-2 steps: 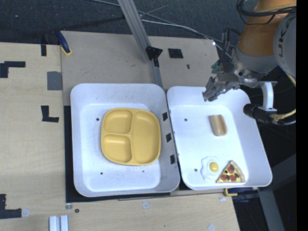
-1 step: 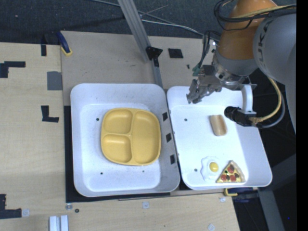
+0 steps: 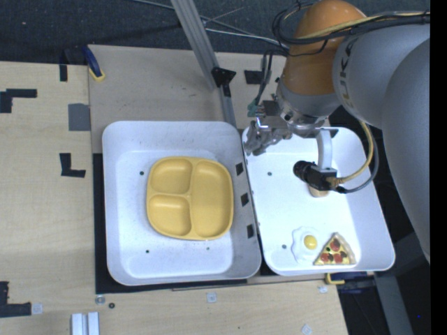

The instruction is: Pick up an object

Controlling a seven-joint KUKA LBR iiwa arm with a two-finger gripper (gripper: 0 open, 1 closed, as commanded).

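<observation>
Gripper [image 3: 264, 137], finger state unclear, over right bin [image 3: 279, 194] far corner; egg [image 3: 306, 243], pizza [image 3: 335, 251] near front.

Left bin: 1 yellow plastic divided plate [image 3: 189, 198], rounded-square, 3 compartments, lying flat and face up near the bin's centre, turned slightly off the bin's edges.

Right bin, front corner: 1 toy fried egg [image 3: 305, 243], white with a yellow yolk, flat on the floor. Just beside it on its right, 1 toy pizza slice [image 3: 335, 251], triangular, tan crust with red toppings, also flat, close to the front rim. The 2 look to be touching or nearly so; cannot tell which.

Plate is well apart from both toys.
</observation>
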